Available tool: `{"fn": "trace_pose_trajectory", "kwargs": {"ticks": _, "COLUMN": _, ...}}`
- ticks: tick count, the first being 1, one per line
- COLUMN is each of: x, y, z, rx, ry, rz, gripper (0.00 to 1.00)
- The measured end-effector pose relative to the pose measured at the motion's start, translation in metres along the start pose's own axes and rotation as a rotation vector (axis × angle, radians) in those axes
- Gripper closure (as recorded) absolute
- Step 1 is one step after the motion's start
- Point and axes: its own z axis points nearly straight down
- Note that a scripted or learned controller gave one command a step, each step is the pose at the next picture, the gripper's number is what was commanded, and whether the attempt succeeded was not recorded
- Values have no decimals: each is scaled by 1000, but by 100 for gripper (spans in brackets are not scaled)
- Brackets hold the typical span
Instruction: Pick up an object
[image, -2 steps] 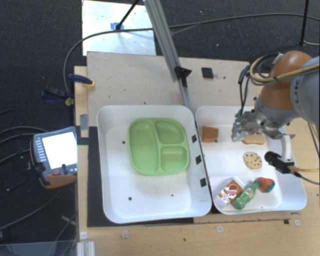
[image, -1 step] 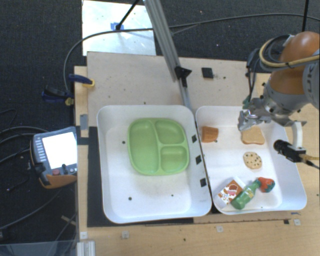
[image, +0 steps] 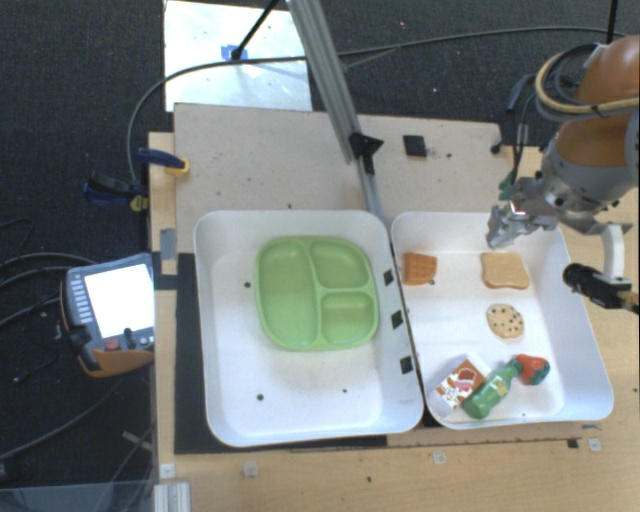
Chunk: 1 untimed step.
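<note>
Hand (image: 503, 228) sits at upper right of frame over the right bin (image: 590, 345); can't tell how it's set. Bread slice (image: 505, 270) lies just below it, flat, tan, roughly square, no clear long axis: likeliest target. Below that: round cookie (image: 506, 321), green bottle (image: 490, 392). Green 3-section plate (image: 318, 292) sits in the left bin (image: 225, 330).

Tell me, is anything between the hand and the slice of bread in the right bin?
Nothing visible is. The hand hangs over the right bin, just up-left of the bread slice, with bare bin floor between them. The cookie lies on the slice's far side.
</note>
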Motion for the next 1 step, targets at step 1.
{"fn": "trace_pose_trajectory", "kwargs": {"ticks": 1, "x": 56, "y": 2, "z": -3, "rx": 3, "ry": 2, "rz": -4, "gripper": 100}}
